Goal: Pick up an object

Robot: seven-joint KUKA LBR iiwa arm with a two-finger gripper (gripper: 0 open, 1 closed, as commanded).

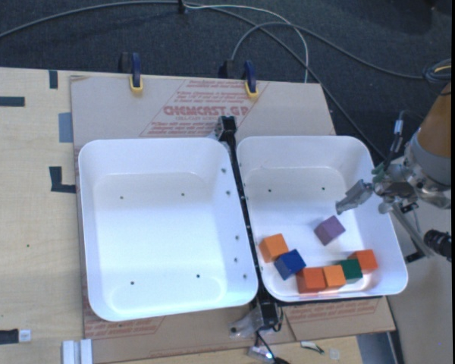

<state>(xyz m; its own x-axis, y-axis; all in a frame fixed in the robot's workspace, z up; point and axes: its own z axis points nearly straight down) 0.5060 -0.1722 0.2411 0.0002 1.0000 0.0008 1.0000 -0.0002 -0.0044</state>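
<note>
Orange blocks (322,277) line the right bin's (311,146) near wall; my pincer (354,198), spread wide and holding nothing, hovers above the purple block (330,230); pickup not yet made.

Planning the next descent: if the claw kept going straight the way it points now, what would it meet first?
Probably the small purple block: the claw points down-left into the right white plastic bin, and that block lies nearest along that line. Depth is unclear, so it could touch bare bin floor first.
</note>
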